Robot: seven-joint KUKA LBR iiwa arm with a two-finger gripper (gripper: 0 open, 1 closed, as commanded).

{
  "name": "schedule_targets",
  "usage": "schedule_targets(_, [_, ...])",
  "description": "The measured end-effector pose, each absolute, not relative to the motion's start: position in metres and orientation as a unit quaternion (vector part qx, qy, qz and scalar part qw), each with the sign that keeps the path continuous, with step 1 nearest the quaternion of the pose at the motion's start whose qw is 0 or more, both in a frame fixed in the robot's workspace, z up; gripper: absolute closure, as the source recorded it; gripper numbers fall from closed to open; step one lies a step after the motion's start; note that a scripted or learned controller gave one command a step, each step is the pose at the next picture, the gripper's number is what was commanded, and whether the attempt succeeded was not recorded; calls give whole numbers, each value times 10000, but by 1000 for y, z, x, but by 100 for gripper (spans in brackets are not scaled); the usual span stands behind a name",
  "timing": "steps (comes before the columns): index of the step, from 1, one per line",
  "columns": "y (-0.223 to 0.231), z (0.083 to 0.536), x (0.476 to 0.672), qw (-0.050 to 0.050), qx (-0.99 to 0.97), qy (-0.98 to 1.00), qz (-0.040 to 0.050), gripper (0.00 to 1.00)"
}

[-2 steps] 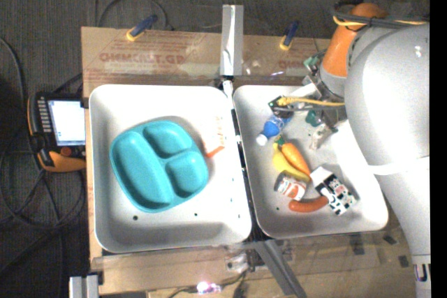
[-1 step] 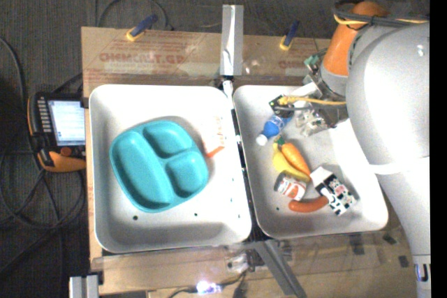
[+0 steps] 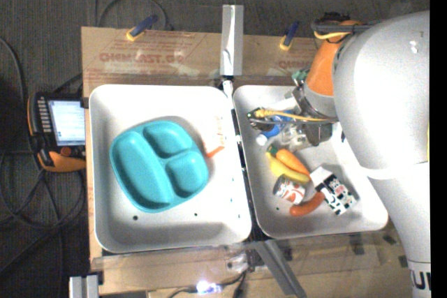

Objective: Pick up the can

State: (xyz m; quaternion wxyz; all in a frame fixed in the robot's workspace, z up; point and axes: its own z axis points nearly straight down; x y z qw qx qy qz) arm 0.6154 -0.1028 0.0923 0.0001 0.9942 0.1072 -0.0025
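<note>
Bench: right white bin (image 3: 377, 220) cluttered. Claw (image 3: 279, 123) state unclear; small red-and-white metal can (image 3: 287, 188) lies just below it, not yet picked.

A turquoise three-compartment plastic plate (image 3: 162, 164) lies in the left shallow white bin (image 3: 105, 220). In the right white bin (image 3: 374, 220), lower right of the frame, an orange toy carrot (image 3: 292, 161) rests above a red sausage-shaped toy (image 3: 307, 206), beside a black-and-white patterned box (image 3: 335, 193). A handheld screen pendant (image 3: 59, 125) sits at the left edge.
</note>
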Motion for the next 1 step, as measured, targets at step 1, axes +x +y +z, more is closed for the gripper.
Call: schedule_targets(1, [-120, 255, 647, 3, 9924, 1229, -46, 100])
